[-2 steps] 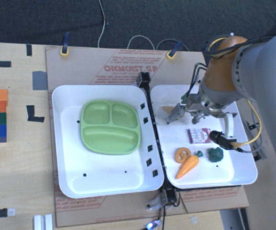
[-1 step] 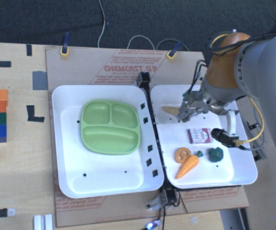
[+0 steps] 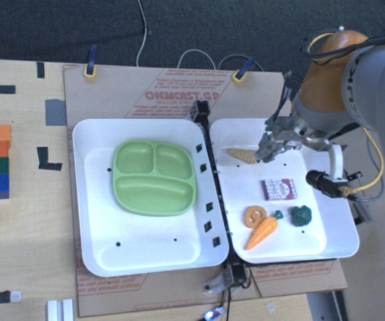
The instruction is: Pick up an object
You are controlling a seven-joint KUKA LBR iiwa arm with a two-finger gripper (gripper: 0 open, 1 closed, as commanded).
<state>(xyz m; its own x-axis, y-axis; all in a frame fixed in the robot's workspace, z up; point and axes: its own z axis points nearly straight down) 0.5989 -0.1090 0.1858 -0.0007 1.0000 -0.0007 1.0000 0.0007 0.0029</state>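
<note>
**Gripper low by the tan cone**

The gripper [image 3: 265, 151] sits low in the right bin [image 3: 333, 243], its tip touching the wide end of the tan cone [image 3: 242, 155]; I cannot tell if it grips; the cone lies flat near the bin's top edge; bare white floor lies below it; nearer the front lie a pink packet [image 3: 279, 189], an orange ring [image 3: 254, 215], a carrot [image 3: 262, 231] and a green lump [image 3: 302, 215]; the left bin [image 3: 95, 246] holds 1 green tray [image 3: 155, 177]; both bins rest on brown cardboard [image 3: 172, 93].

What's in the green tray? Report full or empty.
Empty. The green tray lies flat in the left bin, all three compartments bare.
</note>
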